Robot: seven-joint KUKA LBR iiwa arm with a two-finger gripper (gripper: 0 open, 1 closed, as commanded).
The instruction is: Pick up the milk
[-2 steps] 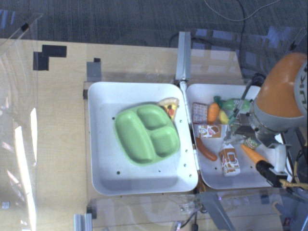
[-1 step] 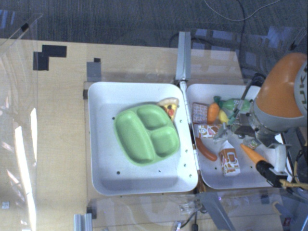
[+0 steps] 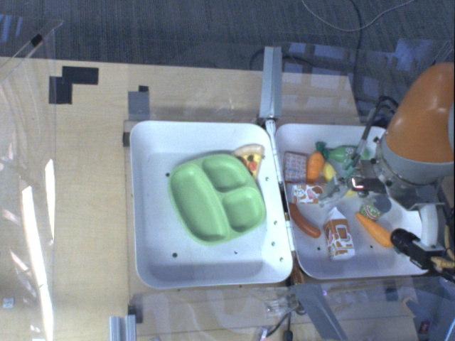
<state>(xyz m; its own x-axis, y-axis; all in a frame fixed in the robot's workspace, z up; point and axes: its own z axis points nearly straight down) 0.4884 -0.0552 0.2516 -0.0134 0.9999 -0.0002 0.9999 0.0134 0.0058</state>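
The milk (image 3: 339, 238) lay in the right bin (image 3: 313, 265), near its 6 o'clock rim, long axis running 12 to 6 o'clock. Open floor lay at its 3 o'clock side. The gripper (image 3: 353, 183) hung at its 1 o'clock; finger state could not be determined. Two carrots (image 3: 374, 229) were counted, one sausage (image 3: 304, 221), one green tray (image 3: 217, 197) in the left bin (image 3: 153, 254).

bins (image 3: 149, 261): glossy white plastic | bench (image 3: 78, 212): pale matt wood | tray (image 3: 217, 197): smooth green plastic
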